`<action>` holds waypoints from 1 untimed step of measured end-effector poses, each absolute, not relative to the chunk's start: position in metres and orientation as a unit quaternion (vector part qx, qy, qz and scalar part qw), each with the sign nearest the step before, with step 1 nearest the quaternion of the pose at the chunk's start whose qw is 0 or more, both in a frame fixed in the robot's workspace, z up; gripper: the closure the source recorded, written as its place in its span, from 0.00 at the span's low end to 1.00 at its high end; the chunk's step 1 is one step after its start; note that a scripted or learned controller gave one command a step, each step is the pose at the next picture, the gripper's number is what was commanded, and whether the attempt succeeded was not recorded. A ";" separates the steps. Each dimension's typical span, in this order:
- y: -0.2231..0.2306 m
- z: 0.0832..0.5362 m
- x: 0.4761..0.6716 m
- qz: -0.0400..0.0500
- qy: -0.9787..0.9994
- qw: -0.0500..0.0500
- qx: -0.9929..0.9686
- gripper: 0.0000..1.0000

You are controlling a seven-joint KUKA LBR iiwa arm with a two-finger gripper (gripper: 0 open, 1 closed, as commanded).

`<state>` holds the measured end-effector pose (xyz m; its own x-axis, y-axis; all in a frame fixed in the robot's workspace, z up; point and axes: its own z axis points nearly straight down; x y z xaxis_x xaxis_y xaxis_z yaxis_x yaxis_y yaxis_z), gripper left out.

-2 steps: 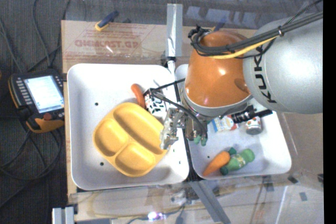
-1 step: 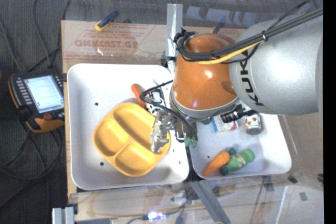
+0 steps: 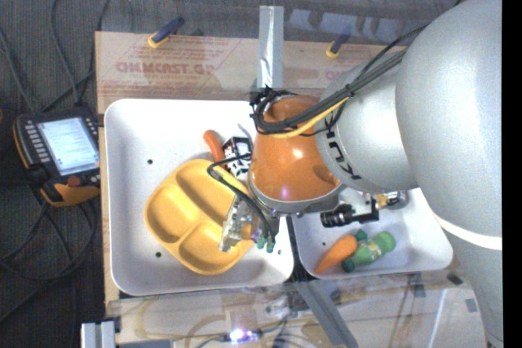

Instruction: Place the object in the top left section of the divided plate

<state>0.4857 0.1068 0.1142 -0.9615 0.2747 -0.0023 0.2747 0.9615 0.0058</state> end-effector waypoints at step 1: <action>0.108 0.113 0.484 0.002 0.990 -0.002 0.138 0.00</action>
